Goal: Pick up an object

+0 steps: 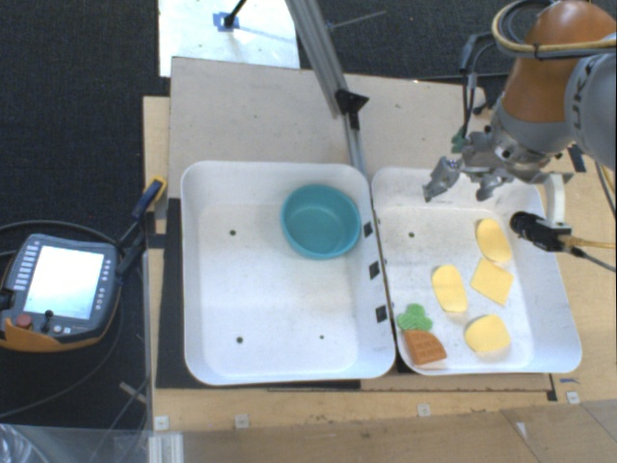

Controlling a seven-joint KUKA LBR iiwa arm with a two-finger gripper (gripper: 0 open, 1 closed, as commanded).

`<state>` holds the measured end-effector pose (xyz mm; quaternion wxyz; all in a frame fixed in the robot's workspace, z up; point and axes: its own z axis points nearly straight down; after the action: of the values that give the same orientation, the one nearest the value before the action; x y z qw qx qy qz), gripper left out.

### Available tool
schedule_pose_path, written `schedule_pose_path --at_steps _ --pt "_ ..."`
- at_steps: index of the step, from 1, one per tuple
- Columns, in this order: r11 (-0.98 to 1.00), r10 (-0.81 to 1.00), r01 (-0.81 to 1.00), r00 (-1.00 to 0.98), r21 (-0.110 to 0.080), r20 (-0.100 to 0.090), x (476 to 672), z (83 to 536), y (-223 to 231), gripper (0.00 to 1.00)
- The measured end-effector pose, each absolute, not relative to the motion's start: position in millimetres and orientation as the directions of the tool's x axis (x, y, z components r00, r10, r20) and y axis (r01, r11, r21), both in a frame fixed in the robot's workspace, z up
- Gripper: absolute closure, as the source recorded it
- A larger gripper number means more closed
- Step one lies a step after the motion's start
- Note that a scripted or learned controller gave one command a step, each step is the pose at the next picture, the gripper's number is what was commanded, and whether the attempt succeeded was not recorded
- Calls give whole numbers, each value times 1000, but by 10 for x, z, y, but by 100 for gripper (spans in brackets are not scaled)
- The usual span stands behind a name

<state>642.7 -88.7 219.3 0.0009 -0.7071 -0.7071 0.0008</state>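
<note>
Grey arm with orange band [564, 61]: cut off by right and top edges. Grey metal pole [323, 51]: upper end lost past top edge. Grey handheld control pendant with pale screen [60, 292]: clipped at left edge, screen content too washed out to read. Small orange-and-green flat piece [421, 336]: kind indeterminable at this size. Two-finger grey gripper [463, 183]: finger gap unclear.

A handheld control pendant [60, 290] with a lit screen lies left of the bench [251, 104].
</note>
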Motion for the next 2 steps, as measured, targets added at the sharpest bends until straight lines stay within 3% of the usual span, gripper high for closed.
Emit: schedule_pose_path --at_steps 2 --pt "0 1000 1000 0 -4 0 6373 992 -827 0"
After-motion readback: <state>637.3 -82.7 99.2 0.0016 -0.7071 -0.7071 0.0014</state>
